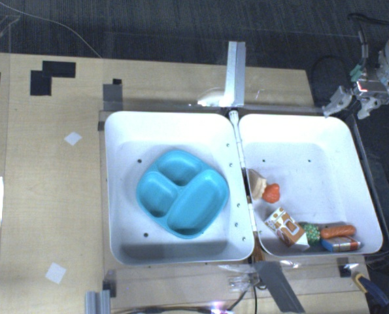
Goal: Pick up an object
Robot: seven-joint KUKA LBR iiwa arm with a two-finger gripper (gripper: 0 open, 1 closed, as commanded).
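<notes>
Camera view, catalogue:
- Left bin (122, 136): blue divided tray (183, 193), centre.
- Right bin (325, 142): small toy food items (308, 231), lower corner.
- Gripper (352, 106): upper right, fingers spread, holding nothing; items lie down-left of it.

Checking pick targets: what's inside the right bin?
Right bin: small items along its near-left side, including an orange ball, carton, and sausage. Anything underneath them is hidden.

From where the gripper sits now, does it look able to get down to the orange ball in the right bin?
Probably yes. The gripper hangs past the right bin's far corner, with bare bin floor between it and the orange ball. Nothing lies over the ball, though a pale scrap touches its left side.
</notes>
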